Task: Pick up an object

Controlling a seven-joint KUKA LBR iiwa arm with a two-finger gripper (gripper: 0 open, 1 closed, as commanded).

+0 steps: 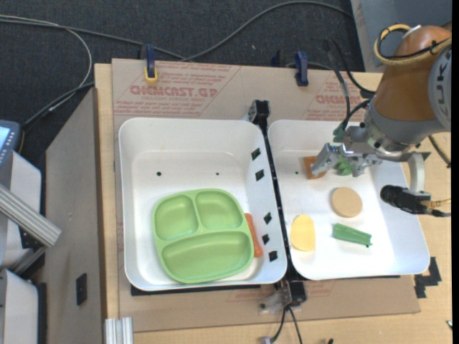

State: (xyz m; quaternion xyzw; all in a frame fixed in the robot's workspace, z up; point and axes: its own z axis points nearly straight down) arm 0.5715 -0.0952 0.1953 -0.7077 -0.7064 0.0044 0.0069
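The grey two-finger gripper hovers low in the right white bin, above a small orange-brown block near its back wall; whether it is spread or closed, I cannot tell. The block looks light, stiff and small, probably best pinched across its short sides. A round tan disc, yellow oval piece and green strip lie nearby.

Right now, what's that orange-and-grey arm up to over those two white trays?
The robot arm is trying to pick something up. Its gripper is down in the right bin, at the far side, beside a small orange-brown piece and something green. I can't tell whether it has hold of anything. Nearer the front of that bin lie a round tan disc, a yellow piece and a green strip. The left bin holds a green divided plate.
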